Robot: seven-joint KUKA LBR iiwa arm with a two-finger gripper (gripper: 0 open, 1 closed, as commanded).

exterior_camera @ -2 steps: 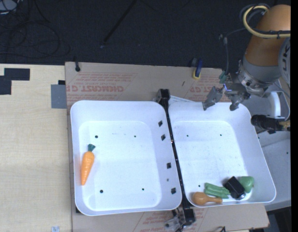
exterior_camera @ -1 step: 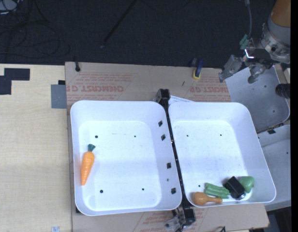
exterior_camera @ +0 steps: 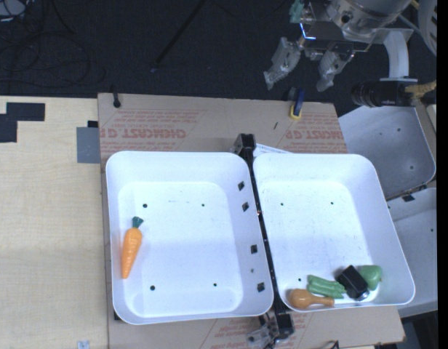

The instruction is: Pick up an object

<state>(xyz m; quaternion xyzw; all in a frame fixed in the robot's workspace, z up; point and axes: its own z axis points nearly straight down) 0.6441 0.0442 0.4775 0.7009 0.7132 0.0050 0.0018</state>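
Observation:
My gripper [exterior_camera: 305,67] hangs high at the top of the view, above the far edge of the cardboard and well clear of both bins. Its two fingers stand spread apart with nothing between them. An orange toy carrot [exterior_camera: 131,248] with a green top lies at the left side of the left bin [exterior_camera: 173,162]. In the near right corner of the right bin [exterior_camera: 369,173] sit a green pod-shaped toy [exterior_camera: 326,286], a black block [exterior_camera: 353,281], a green rounded piece [exterior_camera: 371,273] and an orange pear-shaped toy [exterior_camera: 308,299], packed close together.
Both bins rest on a cardboard sheet [exterior_camera: 209,122] on a wooden bench. A black clamp strip [exterior_camera: 254,224] runs between the bins. A small yellow and blue item [exterior_camera: 297,105] lies on the cardboard under the gripper. Metal plates lie to the right.

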